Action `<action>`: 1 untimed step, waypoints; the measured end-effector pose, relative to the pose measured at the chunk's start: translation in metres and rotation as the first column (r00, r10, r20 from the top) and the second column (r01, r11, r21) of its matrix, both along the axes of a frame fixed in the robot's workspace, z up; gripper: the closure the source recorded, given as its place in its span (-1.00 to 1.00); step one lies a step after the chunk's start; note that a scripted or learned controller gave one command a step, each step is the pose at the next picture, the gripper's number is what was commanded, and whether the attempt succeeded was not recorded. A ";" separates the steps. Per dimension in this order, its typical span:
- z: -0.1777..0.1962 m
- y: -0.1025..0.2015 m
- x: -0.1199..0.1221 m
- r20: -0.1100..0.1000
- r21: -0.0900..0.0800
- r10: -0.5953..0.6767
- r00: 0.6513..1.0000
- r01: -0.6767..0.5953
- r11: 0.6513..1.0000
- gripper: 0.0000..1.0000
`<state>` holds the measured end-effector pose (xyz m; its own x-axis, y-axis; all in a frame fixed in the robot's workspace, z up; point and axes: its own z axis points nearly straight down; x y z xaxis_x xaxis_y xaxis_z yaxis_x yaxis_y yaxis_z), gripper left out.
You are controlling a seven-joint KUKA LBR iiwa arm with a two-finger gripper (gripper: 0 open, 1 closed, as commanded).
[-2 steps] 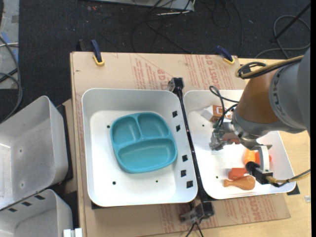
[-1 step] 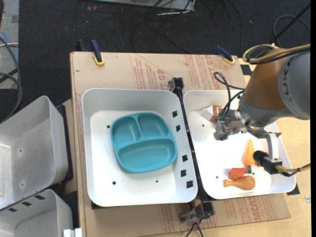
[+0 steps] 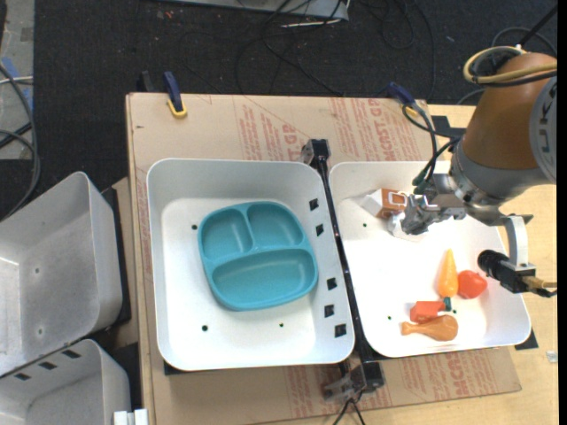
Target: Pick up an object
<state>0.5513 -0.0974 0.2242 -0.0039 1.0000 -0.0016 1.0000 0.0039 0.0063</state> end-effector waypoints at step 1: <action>0.019 0.000 0.001 -0.003 0.001 0.000 1.000 0.000 1.000 1.00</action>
